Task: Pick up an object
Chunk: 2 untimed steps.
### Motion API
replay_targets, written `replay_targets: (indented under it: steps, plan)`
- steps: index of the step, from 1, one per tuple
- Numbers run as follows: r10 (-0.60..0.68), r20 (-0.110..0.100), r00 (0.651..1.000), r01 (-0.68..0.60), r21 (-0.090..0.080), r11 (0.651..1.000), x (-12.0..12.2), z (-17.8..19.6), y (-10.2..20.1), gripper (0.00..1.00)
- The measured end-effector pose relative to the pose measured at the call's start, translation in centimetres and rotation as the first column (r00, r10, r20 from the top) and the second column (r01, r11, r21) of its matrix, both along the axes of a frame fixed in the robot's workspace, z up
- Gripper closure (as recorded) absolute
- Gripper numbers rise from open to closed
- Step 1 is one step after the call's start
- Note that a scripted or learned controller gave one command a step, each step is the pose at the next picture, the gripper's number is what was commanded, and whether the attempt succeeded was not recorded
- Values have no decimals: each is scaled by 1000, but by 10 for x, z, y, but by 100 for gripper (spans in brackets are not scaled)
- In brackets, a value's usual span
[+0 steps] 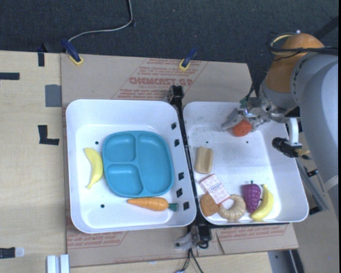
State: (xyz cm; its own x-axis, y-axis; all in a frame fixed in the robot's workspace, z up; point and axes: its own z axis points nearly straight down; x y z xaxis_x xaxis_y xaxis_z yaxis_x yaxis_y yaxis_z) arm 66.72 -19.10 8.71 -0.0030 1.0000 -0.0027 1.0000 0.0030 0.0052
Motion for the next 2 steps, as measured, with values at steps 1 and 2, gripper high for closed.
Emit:
replay_targets:
  steps: [1,2]
  plan:
    - [1,1,1000,-1,-4,1000,0,11,-1,100]
    - [1,-3,1000,-1,4,1000,1,78,84,100]
